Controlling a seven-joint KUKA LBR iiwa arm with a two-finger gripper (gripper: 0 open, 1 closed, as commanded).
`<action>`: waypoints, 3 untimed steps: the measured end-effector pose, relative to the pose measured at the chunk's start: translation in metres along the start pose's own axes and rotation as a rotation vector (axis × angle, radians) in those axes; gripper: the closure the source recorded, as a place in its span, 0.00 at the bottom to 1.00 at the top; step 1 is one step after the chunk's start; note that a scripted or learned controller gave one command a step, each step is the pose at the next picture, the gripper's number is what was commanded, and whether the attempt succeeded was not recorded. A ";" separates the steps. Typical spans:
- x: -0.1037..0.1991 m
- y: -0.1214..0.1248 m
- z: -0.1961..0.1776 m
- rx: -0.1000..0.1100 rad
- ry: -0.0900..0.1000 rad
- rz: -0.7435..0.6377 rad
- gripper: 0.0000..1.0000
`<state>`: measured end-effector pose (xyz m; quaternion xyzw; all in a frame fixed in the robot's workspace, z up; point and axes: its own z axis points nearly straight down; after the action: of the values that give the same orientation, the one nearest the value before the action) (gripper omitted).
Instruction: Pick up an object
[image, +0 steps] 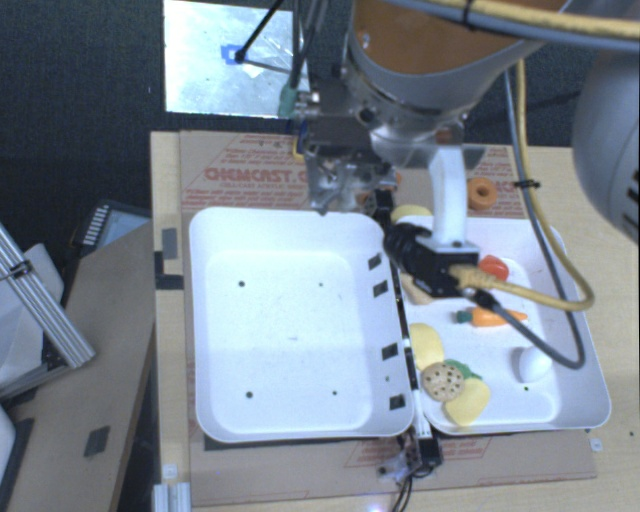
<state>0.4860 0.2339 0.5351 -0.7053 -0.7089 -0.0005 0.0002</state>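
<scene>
The right bin (580, 395) holds several small toy foods: a round speckled cookie (441, 379), a yellow piece (468, 402) beside it, another yellow piece (427, 345), an orange carrot (487, 318), a red piece (493, 268) and a white egg shape (529, 364). My gripper (348, 190) hangs under the big grey and orange wrist, above the far rim where the two bins meet. It is blurred and dark against the cardboard. Nothing can be seen in it.
The left bin (215, 400) lies to the gripper's near left. A black fitting (430, 258) with a yellow cable (540, 295) hangs over the right bin's far left part. An orange ring (483, 193) lies at the back right. Black clips (392, 350) join the bins.
</scene>
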 end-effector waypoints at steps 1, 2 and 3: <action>0.000 0.001 0.000 0.000 -0.001 0.000 1.00; 0.000 0.001 0.000 0.000 -0.001 0.000 1.00; 0.000 0.001 0.000 0.000 -0.001 0.000 1.00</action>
<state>0.4865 0.2339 0.5349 -0.7053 -0.7089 -0.0004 -0.0002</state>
